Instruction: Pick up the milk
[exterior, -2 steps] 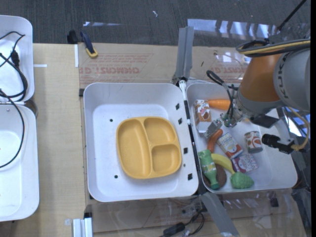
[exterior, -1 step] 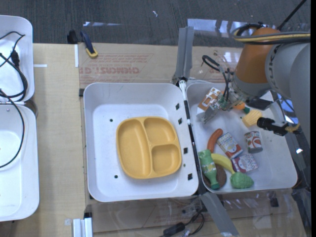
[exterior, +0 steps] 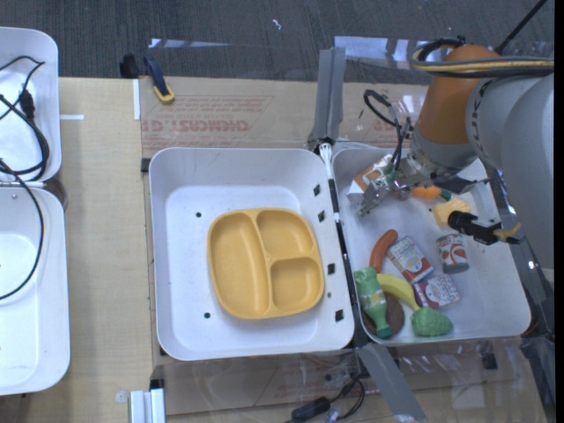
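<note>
Gripper (exterior: 377, 197) is hanging low over the far-left corner of the right bin (exterior: 507, 311), with the arm coming in from the right. Can't tell from this angle whether it's spread or closed, and nothing is visibly sitting in it.

The milk carton (exterior: 408, 256) is lying flat on the bin floor, below the gripper in view and a bit right. It's near the gripper but clearly apart from it.

An orange-and-white box (exterior: 374, 179) is sitting just beside the gripper on its far side; can't tell if they're touching. A sausage (exterior: 382, 248) is lying between the gripper and the near wall, just left of the milk carton. A small can (exterior: 453, 252) is sitting right of the carton. A banana (exterior: 397, 287), a green bottle (exterior: 370, 300) and a green veg piece (exterior: 432, 322) are crowding the near edge, well below the gripper.

A yellow divided plate (exterior: 264, 261) is sitting in the left bin (exterior: 176, 236), well left of the gripper.
</note>
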Motion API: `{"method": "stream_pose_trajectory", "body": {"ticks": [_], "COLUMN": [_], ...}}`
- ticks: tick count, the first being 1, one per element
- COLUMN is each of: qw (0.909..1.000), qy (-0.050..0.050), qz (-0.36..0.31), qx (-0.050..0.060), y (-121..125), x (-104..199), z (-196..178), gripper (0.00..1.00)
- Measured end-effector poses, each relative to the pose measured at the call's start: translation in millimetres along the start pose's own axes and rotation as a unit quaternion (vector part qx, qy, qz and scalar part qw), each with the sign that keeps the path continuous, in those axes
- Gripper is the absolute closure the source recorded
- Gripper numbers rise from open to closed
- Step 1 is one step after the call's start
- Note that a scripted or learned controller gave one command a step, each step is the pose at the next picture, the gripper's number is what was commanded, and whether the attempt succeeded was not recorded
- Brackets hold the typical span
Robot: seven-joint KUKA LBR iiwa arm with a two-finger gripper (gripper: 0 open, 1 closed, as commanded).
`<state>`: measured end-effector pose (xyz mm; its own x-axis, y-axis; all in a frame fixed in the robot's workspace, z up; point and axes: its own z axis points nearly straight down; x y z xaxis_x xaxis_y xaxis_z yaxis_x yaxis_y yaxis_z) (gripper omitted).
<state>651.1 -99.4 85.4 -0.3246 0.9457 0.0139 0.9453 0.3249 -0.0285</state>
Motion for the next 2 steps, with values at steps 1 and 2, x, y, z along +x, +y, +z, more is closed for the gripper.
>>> {"method": "stream_pose_trajectory", "body": {"ticks": [1, 2], "qw": [1.0, 0.9841], "qy": [-0.005, -0.005], "qz": [-0.001, 0.177], "qx": [-0.005, -0.015], "y": [2, 31], "x": [-3, 75], "z": [-11, -106], "gripper": [1.0, 1.0]}}
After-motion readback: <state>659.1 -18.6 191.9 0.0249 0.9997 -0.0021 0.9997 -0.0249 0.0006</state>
